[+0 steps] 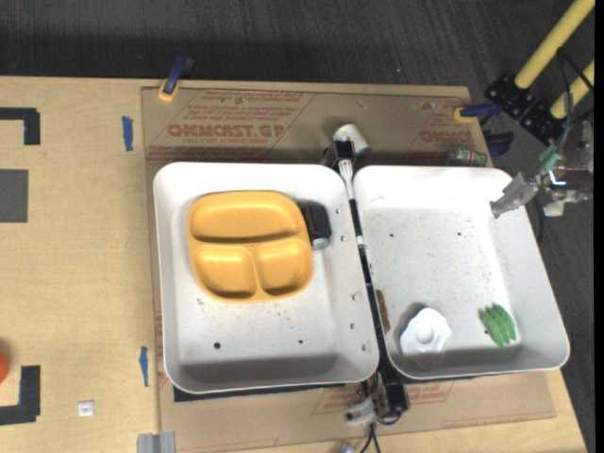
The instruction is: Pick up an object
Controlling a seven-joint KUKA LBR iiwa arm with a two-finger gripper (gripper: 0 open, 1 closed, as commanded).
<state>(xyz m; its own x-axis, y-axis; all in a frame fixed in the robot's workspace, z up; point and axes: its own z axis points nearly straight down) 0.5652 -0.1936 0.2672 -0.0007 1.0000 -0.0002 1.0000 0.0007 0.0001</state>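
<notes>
White bottle [426, 332] and green object [497, 324] at lower right.
Gripper [515, 196] at right bin's [444, 253] upper right edge; its state is unclear.

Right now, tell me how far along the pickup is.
Nothing is picked up yet. The gripper sits at the right bin's far right corner. The white bottle and green object lie near that bin's front, and the yellow tray in the left bin. Reaching, grasping, lifting remain.

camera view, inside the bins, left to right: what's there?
yellow divided tray → dark object touching its right edge → white bottle → green item. The gripper is at the right bin's far right rim.
</notes>
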